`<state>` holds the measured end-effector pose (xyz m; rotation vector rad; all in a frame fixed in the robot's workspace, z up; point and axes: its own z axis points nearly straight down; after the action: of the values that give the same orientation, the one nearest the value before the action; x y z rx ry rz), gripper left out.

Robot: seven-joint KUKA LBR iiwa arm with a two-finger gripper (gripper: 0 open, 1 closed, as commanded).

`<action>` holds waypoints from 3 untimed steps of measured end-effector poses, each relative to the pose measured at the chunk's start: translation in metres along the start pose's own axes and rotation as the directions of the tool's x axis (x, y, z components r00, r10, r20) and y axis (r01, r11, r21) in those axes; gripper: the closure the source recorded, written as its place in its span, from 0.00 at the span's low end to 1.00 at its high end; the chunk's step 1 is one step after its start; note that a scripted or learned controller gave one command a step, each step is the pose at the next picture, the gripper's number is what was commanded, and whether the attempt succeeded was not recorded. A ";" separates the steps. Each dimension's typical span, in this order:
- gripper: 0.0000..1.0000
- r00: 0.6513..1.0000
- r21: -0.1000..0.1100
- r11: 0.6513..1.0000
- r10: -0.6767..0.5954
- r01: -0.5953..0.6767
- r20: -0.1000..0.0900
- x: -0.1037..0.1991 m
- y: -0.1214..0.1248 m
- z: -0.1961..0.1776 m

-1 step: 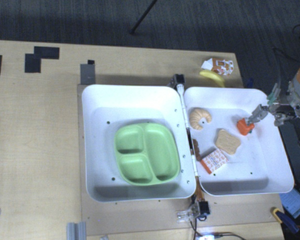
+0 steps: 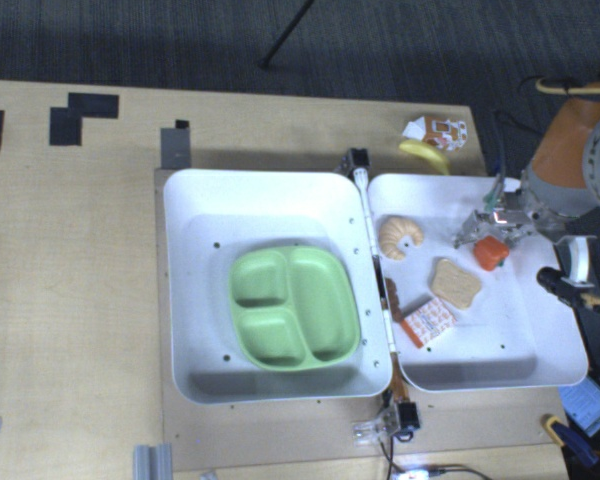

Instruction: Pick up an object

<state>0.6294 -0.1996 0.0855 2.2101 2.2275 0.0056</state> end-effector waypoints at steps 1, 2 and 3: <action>1.00 1.000 -0.003 1.000 -0.004 0.004 0.002 0.000 0.001 -0.011; 0.00 1.000 -0.002 1.000 -0.004 0.004 0.002 0.000 0.001 -0.011; 0.00 1.000 0.001 1.000 0.002 -0.002 -0.001 0.084 -0.026 0.000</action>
<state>0.6025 -0.1159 0.0855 2.2140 2.2260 0.0050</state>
